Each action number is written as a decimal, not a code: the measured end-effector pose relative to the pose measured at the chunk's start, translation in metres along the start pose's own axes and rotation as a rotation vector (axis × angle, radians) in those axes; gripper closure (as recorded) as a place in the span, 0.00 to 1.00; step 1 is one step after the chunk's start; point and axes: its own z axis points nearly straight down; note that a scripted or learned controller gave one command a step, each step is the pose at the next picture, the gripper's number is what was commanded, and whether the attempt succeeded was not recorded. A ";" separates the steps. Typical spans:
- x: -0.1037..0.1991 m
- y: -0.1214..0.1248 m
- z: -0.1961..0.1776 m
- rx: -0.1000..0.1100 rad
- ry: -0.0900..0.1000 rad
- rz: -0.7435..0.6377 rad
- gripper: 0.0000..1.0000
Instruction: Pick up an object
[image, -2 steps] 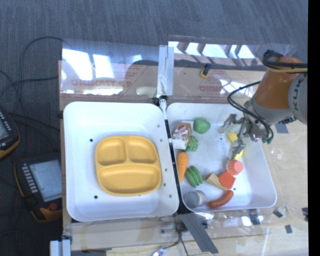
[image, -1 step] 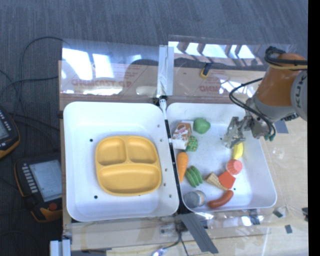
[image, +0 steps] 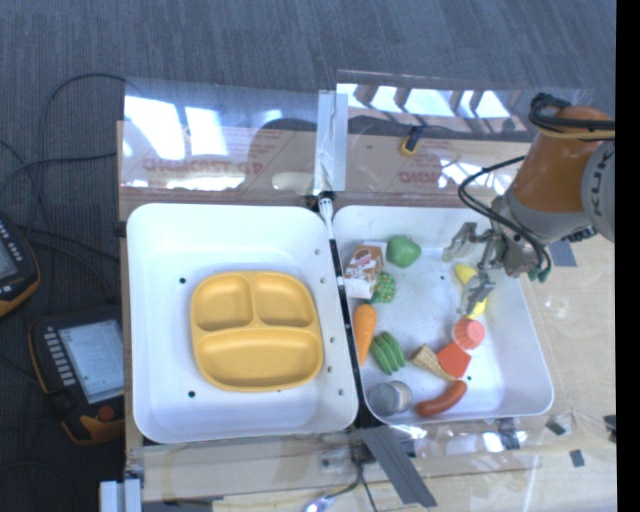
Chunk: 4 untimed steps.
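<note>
My gripper (image: 477, 262) hangs over the upper right part of the right bin (image: 520, 340), below the orange-banded wrist (image: 553, 170). A small yellow piece (image: 466, 272) lies right under it, and another yellow bit (image: 478, 298) just below; whether either is touched is unclear. Scattered in the same bin are a green round fruit (image: 403, 250), a snack packet (image: 363, 263), a small green floret (image: 383, 288), a carrot (image: 365, 330), a green ridged vegetable (image: 388, 352), a tan wedge (image: 429, 360), two red pieces (image: 462, 345), a red sausage (image: 442, 398) and a silver can (image: 392, 397).
The left bin (image: 160, 260) holds a yellow divided plate (image: 258, 330). A clear screen (image: 330, 140) stands behind both bins. Black cables (image: 490, 190) loop from the wrist. Handheld devices (image: 75, 360) lie on the floor at the left.
</note>
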 end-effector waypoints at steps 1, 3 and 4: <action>0.001 0.000 0.012 -0.006 0.007 -0.023 0.00; 0.000 0.000 0.012 -0.004 0.006 -0.045 0.00; -0.010 0.001 0.013 -0.005 0.007 -0.089 0.00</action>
